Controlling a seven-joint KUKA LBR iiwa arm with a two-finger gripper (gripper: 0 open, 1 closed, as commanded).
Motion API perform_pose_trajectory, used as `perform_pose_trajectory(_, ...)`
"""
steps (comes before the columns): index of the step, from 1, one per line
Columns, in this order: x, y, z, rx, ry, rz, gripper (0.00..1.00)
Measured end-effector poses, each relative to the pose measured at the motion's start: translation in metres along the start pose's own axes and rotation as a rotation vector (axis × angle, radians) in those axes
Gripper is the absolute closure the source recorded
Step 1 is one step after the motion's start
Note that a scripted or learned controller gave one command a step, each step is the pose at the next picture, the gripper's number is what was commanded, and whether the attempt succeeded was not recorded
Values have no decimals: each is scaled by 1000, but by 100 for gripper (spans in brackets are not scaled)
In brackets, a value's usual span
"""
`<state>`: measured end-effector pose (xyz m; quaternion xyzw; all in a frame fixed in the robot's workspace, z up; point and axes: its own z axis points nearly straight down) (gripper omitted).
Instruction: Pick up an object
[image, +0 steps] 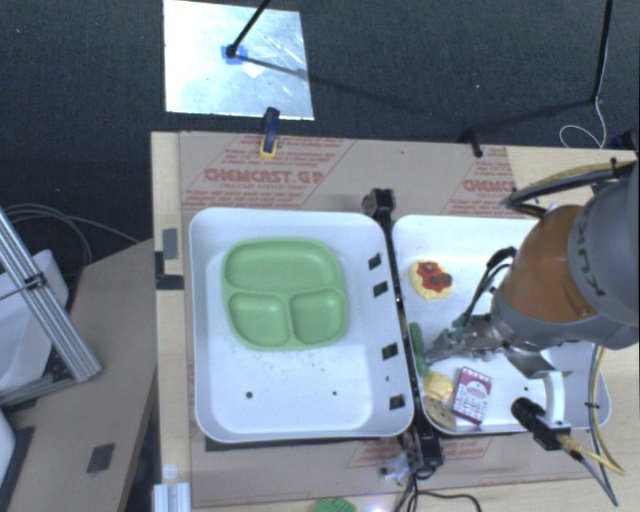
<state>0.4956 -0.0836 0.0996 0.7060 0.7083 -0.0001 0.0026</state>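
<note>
Gripper (452, 338): low in the right bin (470, 235); grip state cannot be told.
Small box (471, 393): just below the gripper, near the front wall.
Yellow-red toy (431, 279): above the gripper.
Green tray (285, 292): left bin (300, 400).

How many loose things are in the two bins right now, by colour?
Green: 2, the divided tray in the left bin and a slim piece in the right bin
Yellow with red: 1
Yellow: 1
Red and white: 1, small box
Total: 5
</note>
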Motion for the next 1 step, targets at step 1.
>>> perform_pose_trajectory(1,0,17,-12,1,3,-1,0)
